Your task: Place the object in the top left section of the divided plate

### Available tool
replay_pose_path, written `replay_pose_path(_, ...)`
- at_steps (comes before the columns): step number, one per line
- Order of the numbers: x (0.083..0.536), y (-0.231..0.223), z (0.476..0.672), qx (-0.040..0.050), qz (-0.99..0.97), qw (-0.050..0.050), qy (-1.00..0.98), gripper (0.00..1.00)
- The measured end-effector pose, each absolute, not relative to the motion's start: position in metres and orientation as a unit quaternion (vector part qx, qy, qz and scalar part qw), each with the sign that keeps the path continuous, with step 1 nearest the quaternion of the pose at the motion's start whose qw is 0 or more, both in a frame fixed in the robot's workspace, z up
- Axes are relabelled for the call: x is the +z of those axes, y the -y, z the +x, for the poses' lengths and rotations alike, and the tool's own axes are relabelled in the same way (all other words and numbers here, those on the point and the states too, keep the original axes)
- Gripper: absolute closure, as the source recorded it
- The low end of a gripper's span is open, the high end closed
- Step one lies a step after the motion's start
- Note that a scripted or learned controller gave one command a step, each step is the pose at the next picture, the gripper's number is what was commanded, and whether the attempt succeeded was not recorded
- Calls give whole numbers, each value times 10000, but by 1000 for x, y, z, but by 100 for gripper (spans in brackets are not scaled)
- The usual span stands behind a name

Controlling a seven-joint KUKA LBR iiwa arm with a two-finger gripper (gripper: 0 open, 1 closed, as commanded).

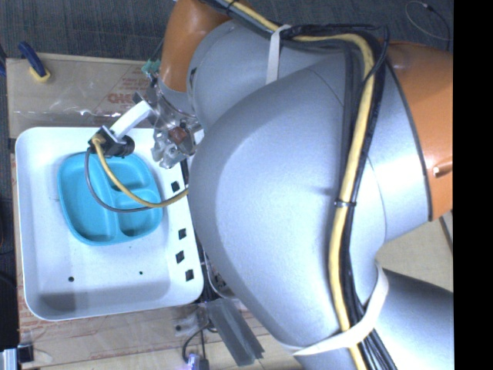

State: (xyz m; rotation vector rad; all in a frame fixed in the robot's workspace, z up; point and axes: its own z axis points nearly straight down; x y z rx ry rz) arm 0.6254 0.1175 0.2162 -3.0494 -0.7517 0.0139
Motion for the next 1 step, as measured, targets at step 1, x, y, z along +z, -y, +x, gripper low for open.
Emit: replay_pose_path(1, 217, -117, 626, 38, -9711, 4, 2385, 0)
